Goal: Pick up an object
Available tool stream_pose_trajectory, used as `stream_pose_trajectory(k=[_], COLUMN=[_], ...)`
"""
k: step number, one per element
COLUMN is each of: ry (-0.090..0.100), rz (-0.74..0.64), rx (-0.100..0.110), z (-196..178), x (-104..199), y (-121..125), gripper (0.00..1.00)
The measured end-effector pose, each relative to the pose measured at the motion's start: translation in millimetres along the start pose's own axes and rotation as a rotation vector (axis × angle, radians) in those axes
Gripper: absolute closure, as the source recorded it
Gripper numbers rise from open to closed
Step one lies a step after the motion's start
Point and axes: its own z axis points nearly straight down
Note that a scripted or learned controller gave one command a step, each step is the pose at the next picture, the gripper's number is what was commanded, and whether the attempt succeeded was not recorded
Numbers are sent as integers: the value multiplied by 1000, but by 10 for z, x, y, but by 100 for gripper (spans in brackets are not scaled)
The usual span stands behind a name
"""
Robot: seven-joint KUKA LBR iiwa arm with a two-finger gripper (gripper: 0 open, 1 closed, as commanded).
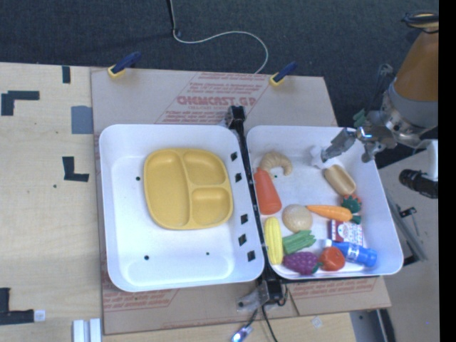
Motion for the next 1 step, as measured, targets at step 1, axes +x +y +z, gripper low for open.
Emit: stream_pose_trajectory(k=[1], ry=[6], rz=[4], rx=[16], z=[827], x=[200], y=[-1045], gripper=[0])
